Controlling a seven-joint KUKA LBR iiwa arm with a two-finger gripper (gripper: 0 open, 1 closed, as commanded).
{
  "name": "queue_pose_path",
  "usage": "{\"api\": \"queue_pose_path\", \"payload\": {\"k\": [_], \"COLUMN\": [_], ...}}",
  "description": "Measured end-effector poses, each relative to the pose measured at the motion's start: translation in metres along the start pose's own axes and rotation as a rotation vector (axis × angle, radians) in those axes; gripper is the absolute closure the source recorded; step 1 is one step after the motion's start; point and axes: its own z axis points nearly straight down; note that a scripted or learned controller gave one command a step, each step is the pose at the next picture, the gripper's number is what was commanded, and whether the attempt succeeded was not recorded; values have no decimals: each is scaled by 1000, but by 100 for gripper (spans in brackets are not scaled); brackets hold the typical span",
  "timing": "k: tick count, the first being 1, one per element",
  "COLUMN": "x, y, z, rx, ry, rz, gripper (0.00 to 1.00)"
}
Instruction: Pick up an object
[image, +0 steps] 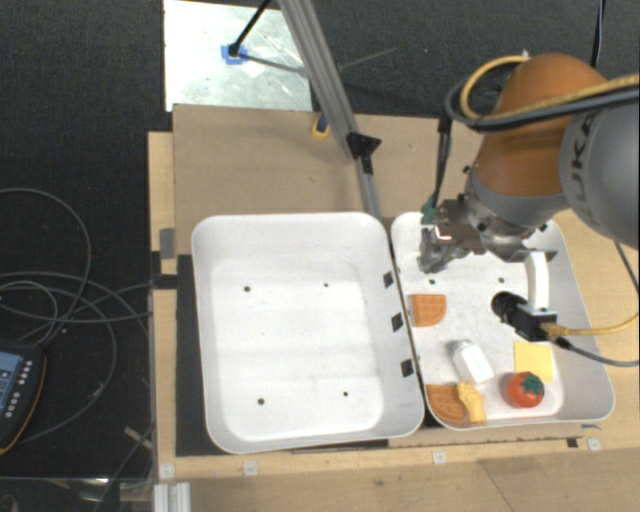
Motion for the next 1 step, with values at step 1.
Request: {"api": "queue_pose_path", "payload": {"k": [1], "x": [41], "y": [-20], "z": [6], "rx": [0], "ry": [1], "rz": [-1], "gripper": [100]}}
